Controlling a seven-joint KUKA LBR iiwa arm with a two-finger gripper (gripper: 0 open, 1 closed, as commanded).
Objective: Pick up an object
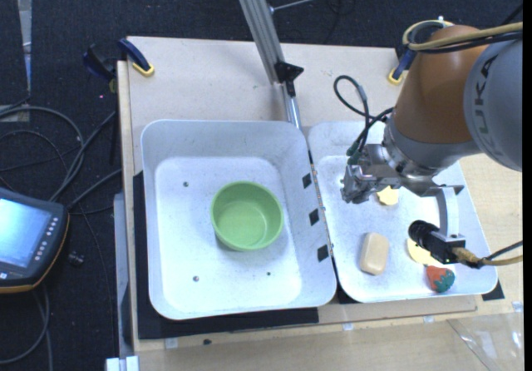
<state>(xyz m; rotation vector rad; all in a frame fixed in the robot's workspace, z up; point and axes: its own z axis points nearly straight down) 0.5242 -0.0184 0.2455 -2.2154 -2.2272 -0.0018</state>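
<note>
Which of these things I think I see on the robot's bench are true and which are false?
1. A green bowl sits in the left bin. True.
2. The green bowl is full of objects. False: nothing can be seen inside it.
3. The arm's hand is over the right bin. True.
4. A beige block lies in the left bin beside the bowl. False: it lies in the right bin.
5. A small red and teal object lies near the right bin's front corner. True.
</note>
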